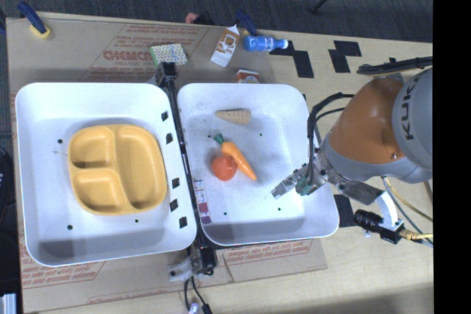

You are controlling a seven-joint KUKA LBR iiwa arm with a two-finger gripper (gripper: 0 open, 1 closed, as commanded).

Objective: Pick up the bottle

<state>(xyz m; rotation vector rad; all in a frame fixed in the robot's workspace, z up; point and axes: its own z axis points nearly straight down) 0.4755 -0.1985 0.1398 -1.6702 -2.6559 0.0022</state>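
The gripper (294, 186) hangs over the right bin (291, 103), at about four o'clock from that bin's centre and close to its right wall. Its fingers are too small and blurred to read, so I cannot tell whether they are spread or pressed together; nothing is seen between them. Behind it, at three o'clock, sits the arm (375, 132) with its orange band.

The bottle (263, 44) (blue, lying on its side) rests on the bench outside both bins, at about twelve o'clock from the right bin's centre, just beyond its far rim and well apart from the gripper. A small carton (226, 45) lies just beside it at nine o'clock.

Inside the right bin, a toy carrot (237, 157) lies near the centre, touching a red-orange toy tomato (224, 168) at its seven o'clock. A tan wedge (233, 115) lies at twelve o'clock from the carrot.

The left bin (37, 103) holds a yellow divided tray (118, 168).
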